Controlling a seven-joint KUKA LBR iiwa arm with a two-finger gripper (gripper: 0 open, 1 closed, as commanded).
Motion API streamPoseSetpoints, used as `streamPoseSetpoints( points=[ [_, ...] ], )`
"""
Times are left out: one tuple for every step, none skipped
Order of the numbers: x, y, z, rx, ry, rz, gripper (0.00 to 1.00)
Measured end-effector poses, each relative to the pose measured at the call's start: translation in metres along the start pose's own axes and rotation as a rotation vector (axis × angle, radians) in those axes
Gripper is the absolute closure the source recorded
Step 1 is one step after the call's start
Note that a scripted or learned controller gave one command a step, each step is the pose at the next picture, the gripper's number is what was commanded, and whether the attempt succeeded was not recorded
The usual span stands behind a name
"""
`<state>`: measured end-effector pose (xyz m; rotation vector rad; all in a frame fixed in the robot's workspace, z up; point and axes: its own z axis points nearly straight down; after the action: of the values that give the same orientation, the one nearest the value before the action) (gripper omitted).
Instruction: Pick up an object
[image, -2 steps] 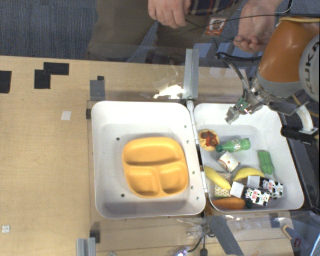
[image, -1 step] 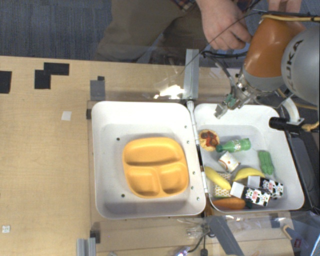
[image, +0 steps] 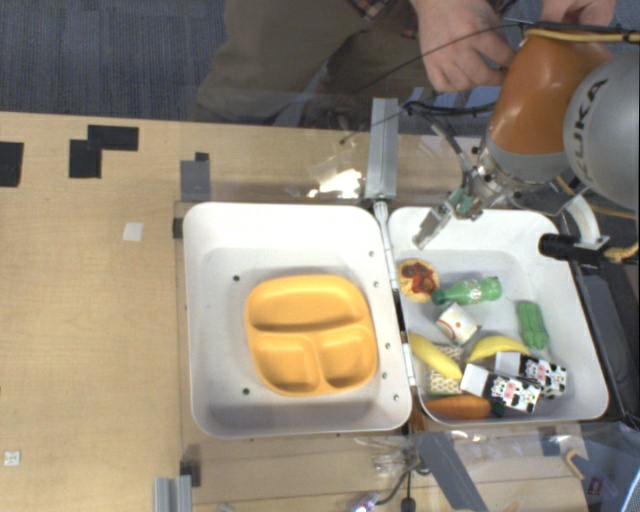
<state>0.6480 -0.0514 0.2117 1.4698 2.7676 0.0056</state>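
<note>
Camera view: tool (image: 432, 228) of uncertain opening above right bin's (image: 500, 225) bare upper-left corner, items (image: 485, 345) clustered lower.

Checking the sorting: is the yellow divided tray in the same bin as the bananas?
No, the yellow tray lies in the left bin, the bananas in the right bin.
</note>
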Motion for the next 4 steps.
streamPoseSetpoints(
  points=[
    [-0.032,-0.048,0.078,0.003,0.002,-0.026,0.0],
    [0.017,-0.064,0.024,-0.001,0.0,-0.126,0.0],
    [-0.022,-0.061,0.121,-0.005,-0.004,-0.016,0.0],
    [-0.02,-0.056,0.107,-0.013,-0.006,-0.021,1.0]
  ],
)
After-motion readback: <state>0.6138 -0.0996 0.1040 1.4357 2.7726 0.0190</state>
